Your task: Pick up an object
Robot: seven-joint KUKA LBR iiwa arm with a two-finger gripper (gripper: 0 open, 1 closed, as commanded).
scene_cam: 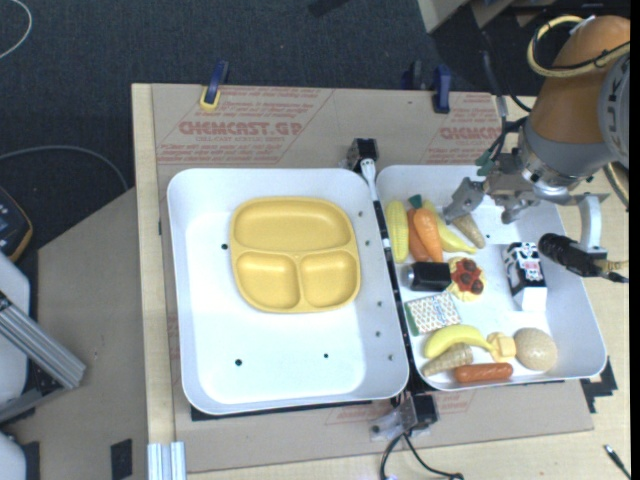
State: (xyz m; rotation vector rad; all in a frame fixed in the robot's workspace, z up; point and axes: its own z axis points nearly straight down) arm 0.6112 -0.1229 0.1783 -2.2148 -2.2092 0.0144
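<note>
I see the bench (300, 118), a tan board, filling the middle of the frame, with a blue clamp (213, 85) at its upper left edge and another at the upper right.

Two white bins sit on it side by side. The left bin (200, 348) holds a yellow tray (295, 252) with three sections, lying in the bin's upper half. The right bin (575, 318) holds the small things I could pick.

The arm (580, 78) comes in at the upper right of the frame, its orange band showing above the grey wrist. The gripper (492, 196) hangs over the upper part of the right bin. I read its jaws as spread apart, with nothing between them.

In the right bin, from larger to smaller: a carrot (426, 233) lies near the bin's upper left, just beside a yellow corn cob (398, 230). A banana (452, 341) lies toward the lower left, with a red sausage (482, 372) below it. A black and white carton (526, 273) stands at the right. A tan ball (535, 348) sits at the lower right. A black block (431, 275) lies in the middle, with a patterned card (434, 313) below it and a red and yellow toy (466, 275) just beside it.
</note>
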